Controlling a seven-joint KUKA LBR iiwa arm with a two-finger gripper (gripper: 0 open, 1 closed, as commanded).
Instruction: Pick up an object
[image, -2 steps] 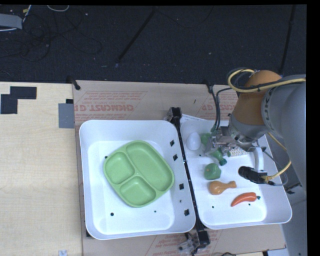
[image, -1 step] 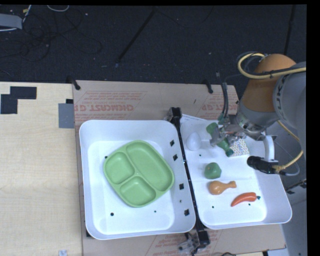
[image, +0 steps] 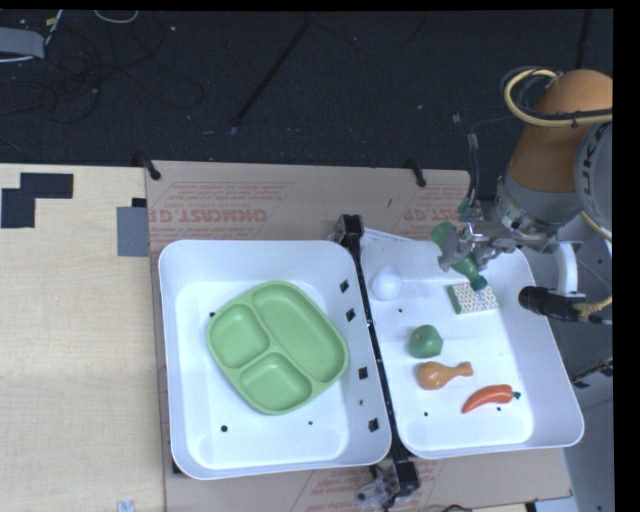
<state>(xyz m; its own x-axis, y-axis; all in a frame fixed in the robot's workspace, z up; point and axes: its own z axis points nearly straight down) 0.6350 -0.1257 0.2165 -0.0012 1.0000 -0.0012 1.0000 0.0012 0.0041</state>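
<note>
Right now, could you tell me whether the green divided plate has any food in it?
Empty. All three compartments of the green plate show bare green, and it lies flat in the left bin.

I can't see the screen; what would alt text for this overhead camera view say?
A grey robot arm reaches from the right, its gripper over the right bin, near a small patterned block. That bin also holds a white ball, green ball, orange drumstick toy and red pepper; the left bin holds a green divided plate.
</note>
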